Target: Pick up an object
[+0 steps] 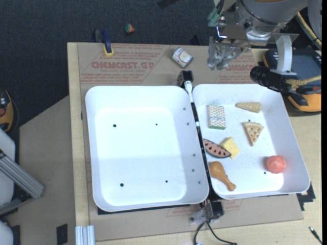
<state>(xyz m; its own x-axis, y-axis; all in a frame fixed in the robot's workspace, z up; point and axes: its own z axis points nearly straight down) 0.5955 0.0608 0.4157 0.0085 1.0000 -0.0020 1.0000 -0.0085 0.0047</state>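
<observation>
Fingers (220, 60) above bench | nothing between | board (122, 64) reads "CHEMCAST"

A robotics lab: a grey arm (265, 4) over a cardboard-covered bench (133, 65) with two white bins (97, 137), toy food (217, 117), loose cables (209, 231), aluminium framing (18, 175) and dark carpet (51, 14).

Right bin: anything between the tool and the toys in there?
Nothing visible. The tool hangs beyond the right bin's far rim, above the bench. The checkered box and cracker lie nearest, uncovered.
</observation>
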